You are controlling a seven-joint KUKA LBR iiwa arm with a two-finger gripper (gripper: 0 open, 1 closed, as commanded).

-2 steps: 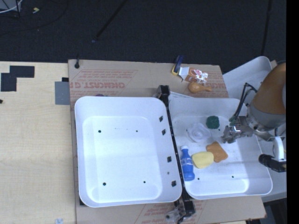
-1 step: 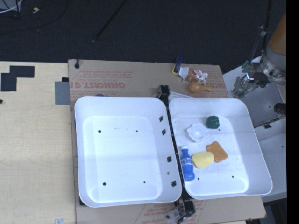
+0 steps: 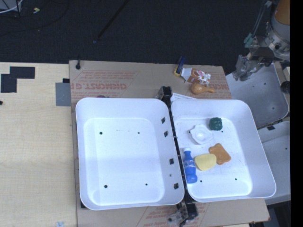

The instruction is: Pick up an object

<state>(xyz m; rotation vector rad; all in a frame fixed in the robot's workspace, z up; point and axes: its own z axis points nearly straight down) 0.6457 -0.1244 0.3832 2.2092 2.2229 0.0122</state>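
Arm [image 3: 277, 13] cut off at top right, fingers [image 3: 242, 72] blurred, grip state unclear, blue bottle [image 3: 190, 166] against bin wall

Bright, even overhead light on the two shallow white plastic bins [image 3: 128, 109], which come close to washing out below and left of the claw [image 3: 246, 69]. A soft grey shadow pools along the left bin's inner walls. The pale wooden tabletop [image 3: 33, 150] is evenly lit. The dark floor beyond stays dim, and the claw itself looks slightly soft and grainy.
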